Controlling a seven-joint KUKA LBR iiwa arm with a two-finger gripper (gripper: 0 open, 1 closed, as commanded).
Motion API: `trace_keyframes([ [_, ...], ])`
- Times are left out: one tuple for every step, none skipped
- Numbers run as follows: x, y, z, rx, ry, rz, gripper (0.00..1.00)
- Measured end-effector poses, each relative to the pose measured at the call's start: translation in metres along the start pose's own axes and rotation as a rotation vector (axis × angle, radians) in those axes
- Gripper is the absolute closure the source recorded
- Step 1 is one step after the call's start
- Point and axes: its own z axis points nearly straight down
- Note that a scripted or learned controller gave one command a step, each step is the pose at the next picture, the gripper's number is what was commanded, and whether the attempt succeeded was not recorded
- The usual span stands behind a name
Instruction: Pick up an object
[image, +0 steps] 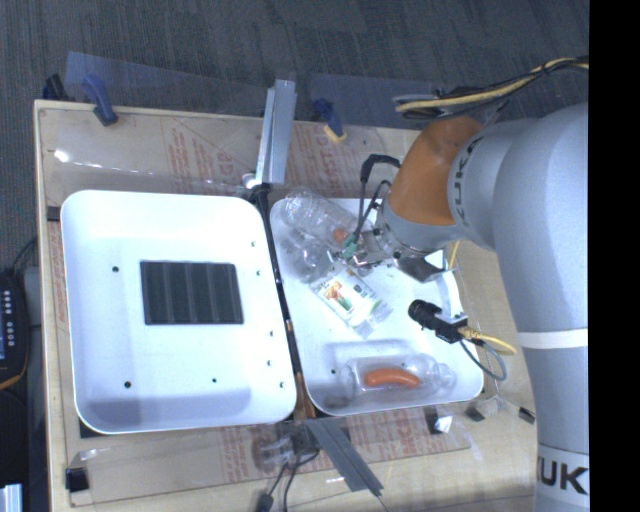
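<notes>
Claw (362, 250) sits low inside the right bin (455, 392), apparently touching a crumpled clear bottle (310, 232); finger state unreadable.

white bins (160, 215): 2 | clear plastic bottles (400, 377): 3 | blue clamps (100, 100): 2 | arm (520, 200): 1

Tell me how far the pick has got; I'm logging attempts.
Done: the arm has reached over the right bin. In hand: nothing visibly gripped. Left: the clear bottle, the labelled packet and the package with an orange item lie in the bin.
</notes>
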Motion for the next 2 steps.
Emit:
trace_keyframes([
  [-0.001,-0.010,0.023,0.008,0.004,-0.134,0.00],
  [-0.001,-0.009,0.011,0.007,0.003,-0.137,1.00],
])
